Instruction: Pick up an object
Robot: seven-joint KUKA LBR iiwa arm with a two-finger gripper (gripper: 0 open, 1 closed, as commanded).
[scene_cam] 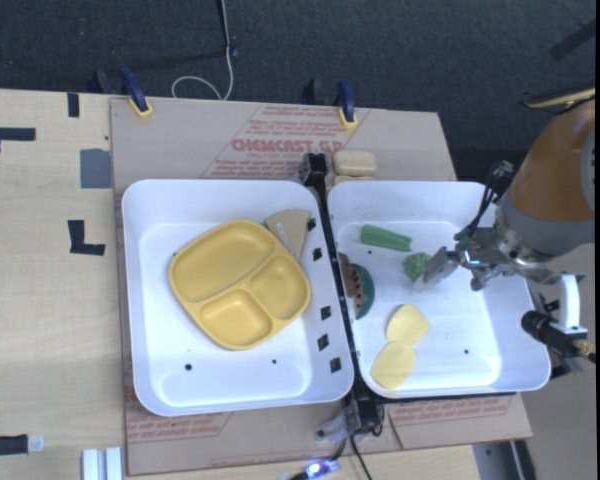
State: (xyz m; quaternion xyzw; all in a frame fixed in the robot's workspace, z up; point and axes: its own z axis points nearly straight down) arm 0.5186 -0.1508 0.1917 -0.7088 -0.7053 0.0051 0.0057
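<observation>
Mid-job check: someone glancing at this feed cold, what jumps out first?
The big yellow divided plate filling the left bin. Next, the grey and orange arm coming in from the right, its pincer low in the right bin beside a small green broccoli piece.

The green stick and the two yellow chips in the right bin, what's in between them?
Just bare white bin floor, seen in the camera view. The green stick lies above it and the yellow chips below; the small green broccoli piece sits off to the side.

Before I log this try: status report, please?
Gripper low in right bin, beside broccoli piece; no grasp visible. Green stick and two yellow slices nearby.
</observation>
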